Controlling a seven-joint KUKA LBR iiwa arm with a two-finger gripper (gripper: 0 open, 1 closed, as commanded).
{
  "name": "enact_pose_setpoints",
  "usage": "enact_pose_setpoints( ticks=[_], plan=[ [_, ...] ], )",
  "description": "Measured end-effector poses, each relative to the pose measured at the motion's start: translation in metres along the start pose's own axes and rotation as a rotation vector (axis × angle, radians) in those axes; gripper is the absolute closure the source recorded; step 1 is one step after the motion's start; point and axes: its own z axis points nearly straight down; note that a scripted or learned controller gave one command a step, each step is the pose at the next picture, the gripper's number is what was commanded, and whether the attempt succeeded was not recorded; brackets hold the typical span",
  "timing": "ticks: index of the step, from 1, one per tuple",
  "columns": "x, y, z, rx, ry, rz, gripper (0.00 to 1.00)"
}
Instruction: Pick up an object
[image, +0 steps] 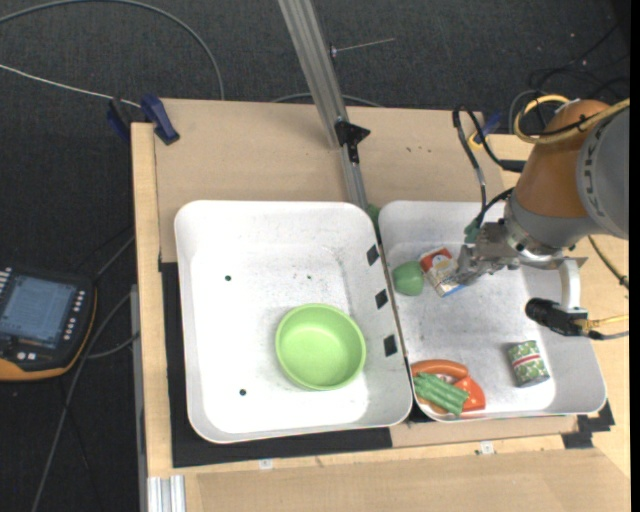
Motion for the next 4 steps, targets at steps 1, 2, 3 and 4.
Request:
enact_pose_setpoints(
  ticks=[1, 2, 3, 4],
  plan=[
    [-0.001, 0.010, -0.048, -0.001, 0.000, 0.000, 1.00],
    [-0.003, 0.021, -0.103, -0.001, 0.000, 0.000, 1.00],
    [-0.003, 0.022, -0.155, -0.001, 0.000, 0.000, 1.00],
    [0.051, 0.027, -0.160, 0.002, 0.002, -0.004, 1.00]
  ],
)
